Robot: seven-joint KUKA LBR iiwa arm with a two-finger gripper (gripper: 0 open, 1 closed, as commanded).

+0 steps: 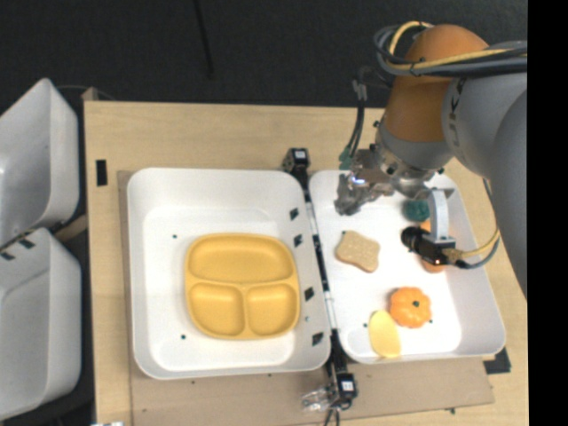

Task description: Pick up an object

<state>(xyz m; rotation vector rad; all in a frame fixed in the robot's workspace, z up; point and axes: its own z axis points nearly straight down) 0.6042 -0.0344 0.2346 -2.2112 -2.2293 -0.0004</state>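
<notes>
At right of centre the gripper [353, 195] hangs over the right bin [475, 335], above the toast [358, 251]; its fingers' opening cannot be told

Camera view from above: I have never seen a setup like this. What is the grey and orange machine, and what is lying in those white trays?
It is a robot arm, reaching in from the right, filmed from above at a slant. Its gripper hangs low over the right bin; I see nothing between its fingers. That bin holds a toast-like piece, a small orange pumpkin, a pale yellow piece and a teal item partly hidden by the arm. The left bin holds a yellow divided plate.
</notes>
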